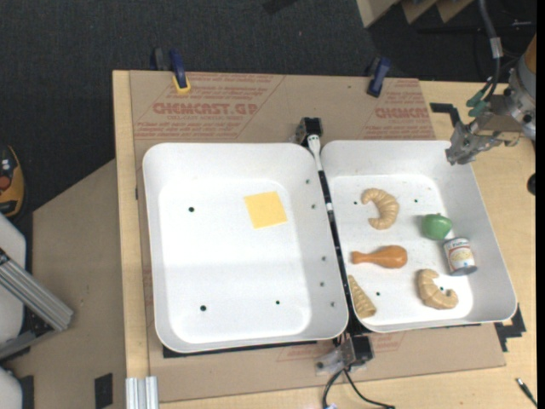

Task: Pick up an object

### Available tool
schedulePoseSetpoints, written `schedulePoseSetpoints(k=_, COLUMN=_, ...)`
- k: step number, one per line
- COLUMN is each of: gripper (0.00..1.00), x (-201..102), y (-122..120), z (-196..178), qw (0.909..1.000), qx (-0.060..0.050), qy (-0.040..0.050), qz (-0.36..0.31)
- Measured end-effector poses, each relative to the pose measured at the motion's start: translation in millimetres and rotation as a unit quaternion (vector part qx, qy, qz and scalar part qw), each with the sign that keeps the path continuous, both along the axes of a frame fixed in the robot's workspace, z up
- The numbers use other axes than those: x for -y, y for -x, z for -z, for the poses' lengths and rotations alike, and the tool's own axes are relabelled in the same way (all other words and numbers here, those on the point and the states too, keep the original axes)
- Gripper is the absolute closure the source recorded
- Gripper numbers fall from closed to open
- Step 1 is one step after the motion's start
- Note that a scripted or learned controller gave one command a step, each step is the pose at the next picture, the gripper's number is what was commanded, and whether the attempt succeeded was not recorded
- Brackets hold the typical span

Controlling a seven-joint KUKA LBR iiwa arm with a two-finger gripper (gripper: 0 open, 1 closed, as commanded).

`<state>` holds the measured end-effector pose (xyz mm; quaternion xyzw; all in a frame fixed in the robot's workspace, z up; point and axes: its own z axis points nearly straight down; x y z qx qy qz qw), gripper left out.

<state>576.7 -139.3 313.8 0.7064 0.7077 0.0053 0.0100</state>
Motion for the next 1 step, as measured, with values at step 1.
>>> schedulePoseSetpoints(k=1, gripper=1.0, x=-24.9, y=-28.2, z=-195.9, qw=1.0, qx=0.0, qy=-0.0009, qz=-0.001)
